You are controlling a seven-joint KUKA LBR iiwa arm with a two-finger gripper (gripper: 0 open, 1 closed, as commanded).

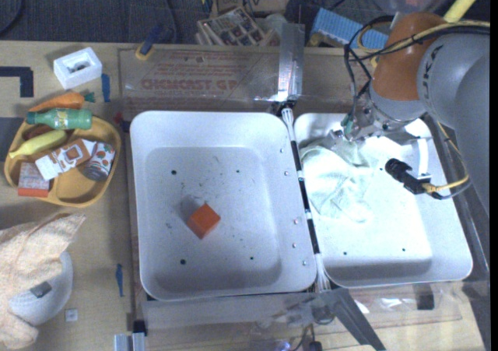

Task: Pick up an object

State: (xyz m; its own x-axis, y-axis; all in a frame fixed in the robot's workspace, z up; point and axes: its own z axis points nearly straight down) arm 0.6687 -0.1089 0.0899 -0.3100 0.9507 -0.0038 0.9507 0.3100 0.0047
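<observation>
An orange cube (204, 220) lies in the left bin (156, 139), a little left of its middle. A crumpled pale, whitish cloth (341, 183) is spread over the back left part of the right bin (405, 248). My gripper (354, 128) hangs over the back of the right bin, just above the cloth's far edge and well away from the cube. The grey wrist with the orange band (405, 38) covers most of it from above.
A yellow bowl (78, 194) of toy food sits left of the bins, with a beige cloth (31, 256) below it. A clear lid (202, 77) lies behind the left bin. A black plug on a yellow cable (405, 173) hangs over the right bin.
</observation>
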